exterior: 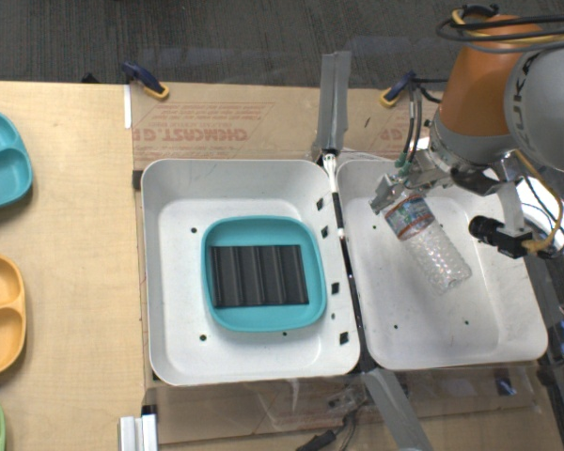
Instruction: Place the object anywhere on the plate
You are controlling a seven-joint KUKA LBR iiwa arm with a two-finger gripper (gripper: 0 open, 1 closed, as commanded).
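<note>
Over the right bin (508, 341), the end effector (398, 192) meets the cap end of a clear plastic bottle (428, 238); whether it clamps it, I cannot tell. A slick bottle (held at one end) could swing or slip free before reaching the teal plate (263, 319) in the left bin (174, 280).

claw (395, 194) fingers hidden over bottle (430, 242) cap, arm (508, 83) cropped right

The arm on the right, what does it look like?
The arm is grey with a broad orange band above the wrist and dark lettering on its grey shell. Black and yellow cables loop around it. The pincer is a small grey metal piece.
</note>
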